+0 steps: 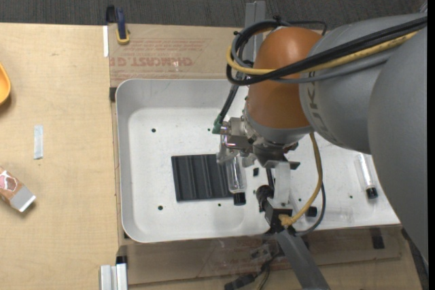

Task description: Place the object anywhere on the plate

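Gripper (233, 157) sits over the bin (146, 112), just off the right edge of the dark ribbed plate (197, 178). The clear tube with a black cap (236, 180) runs from the gripper toward the bin's near edge, long axis parallel to the plate's ribs, along or overlapping the plate's right edge. You can't tell from here whether the gripper is spread or clamped on it, or whether the tube is resting or hanging. My read: the plate lies directly left, so only a short leftward shift is needed. A second similar tube (367, 178) lies near the bin's right edge, well apart.
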Tool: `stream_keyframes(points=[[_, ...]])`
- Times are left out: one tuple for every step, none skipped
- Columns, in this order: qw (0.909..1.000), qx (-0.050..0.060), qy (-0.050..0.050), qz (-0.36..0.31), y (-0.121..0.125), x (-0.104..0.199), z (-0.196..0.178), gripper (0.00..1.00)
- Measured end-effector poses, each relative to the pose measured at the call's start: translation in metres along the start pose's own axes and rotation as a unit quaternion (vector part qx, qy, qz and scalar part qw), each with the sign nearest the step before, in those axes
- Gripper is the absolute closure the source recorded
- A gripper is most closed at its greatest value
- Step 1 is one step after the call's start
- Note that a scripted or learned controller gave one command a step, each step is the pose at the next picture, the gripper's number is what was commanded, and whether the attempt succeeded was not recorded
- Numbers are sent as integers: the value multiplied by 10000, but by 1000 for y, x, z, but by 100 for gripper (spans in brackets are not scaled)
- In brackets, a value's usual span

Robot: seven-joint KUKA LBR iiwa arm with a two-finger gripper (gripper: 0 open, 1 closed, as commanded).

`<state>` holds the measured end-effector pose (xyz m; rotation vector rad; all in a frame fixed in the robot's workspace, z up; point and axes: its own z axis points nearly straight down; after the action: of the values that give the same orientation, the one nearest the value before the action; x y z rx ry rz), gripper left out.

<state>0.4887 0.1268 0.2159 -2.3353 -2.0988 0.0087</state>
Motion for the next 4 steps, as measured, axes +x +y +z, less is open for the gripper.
stream_keyframes(points=[[10000,-12,-3,4,41,6,-64,100],[9981,-14,-4,-619,7,11,-117,100],[9939,-5,-4,-1102,-3,10,-80,100],[9876,-12,-5,-1570,-1,33,-89,100]])
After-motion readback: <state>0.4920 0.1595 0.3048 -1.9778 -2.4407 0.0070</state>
